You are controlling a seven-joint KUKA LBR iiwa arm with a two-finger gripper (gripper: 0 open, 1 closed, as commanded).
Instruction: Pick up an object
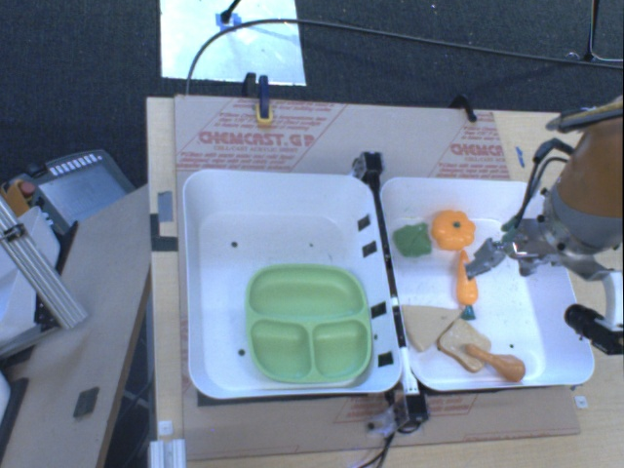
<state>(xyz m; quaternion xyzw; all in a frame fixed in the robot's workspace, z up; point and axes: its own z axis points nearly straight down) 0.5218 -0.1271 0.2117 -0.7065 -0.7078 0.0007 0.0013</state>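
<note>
Pincer [485, 257] sits low over the right bin [546, 198], reaching in from the right; arm [585, 203] grey with an orange band above the wrist. Fingers point left and down, can't tell if they're spread or pressed together, nothing visibly pinched. Just below the tips: carrot [465, 279], orange, lying roughly upright in view, green stub at its lower end. Whether the tips touch it, can't tell. Just left and up from the pincer: pumpkin [453, 229], orange, next to the carrot's top end. Further left of that: green lump [412, 240], near the bin's left wall. Below the pincer, past the carrot: tan flat piece [425, 326], then bread slice [462, 339] with an orange spoon-like thing [497, 363] lying across it toward the bin's lower right. All of these are in the same bin as the pincer. Well left of the pincer, across the divider: left bin [234, 203] holding a green tray [308, 322] with three compartments, set toward its lower right. Both bins sit on a cardboard sheet [292, 136] on the desk [161, 144]. Far left: grey pendant [73, 188].
</note>
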